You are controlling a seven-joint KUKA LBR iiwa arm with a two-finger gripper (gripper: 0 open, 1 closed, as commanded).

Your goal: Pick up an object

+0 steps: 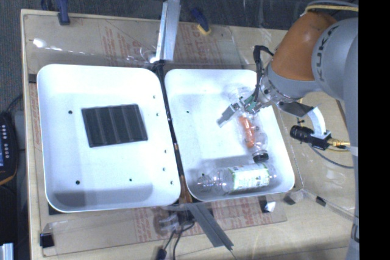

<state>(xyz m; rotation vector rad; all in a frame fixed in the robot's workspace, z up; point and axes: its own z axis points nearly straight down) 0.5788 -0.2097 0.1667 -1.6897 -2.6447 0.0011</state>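
Progress: early, nothing lifted that I can see | my two-finger gripper [236,110] low in the right white bin [183,131], by the small clear bottle with orange contents [250,133]; cannot tell its grip state | clear plastic bottle with white label [241,179] lying along the near wall | left: secure one, raise it.

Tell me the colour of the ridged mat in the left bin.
Dark grey, almost black: the mat, seen in the camera view.
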